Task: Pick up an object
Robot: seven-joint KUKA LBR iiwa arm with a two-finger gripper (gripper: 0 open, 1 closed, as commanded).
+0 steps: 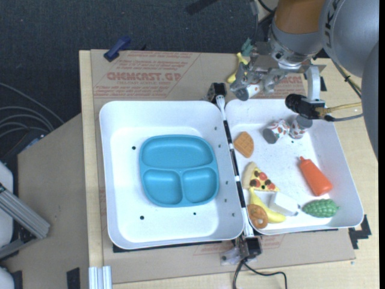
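1. Camera view: the gripper (pixel 264 80) hangs over the right bin's (pixel 348 161) far edge; I cannot tell its state.
2. Nearest candidate, the grey-and-red toy (pixel 278 130), lies near that far edge; descend centred, clear of the cookie (pixel 243 144).

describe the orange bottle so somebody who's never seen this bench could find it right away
Look at the right-hand white bin, the one crowded with toy food. Toward its right wall lies the orange bottle, tilted, just above the green grapes. It is the only solid orange thing there with a narrow cap end.
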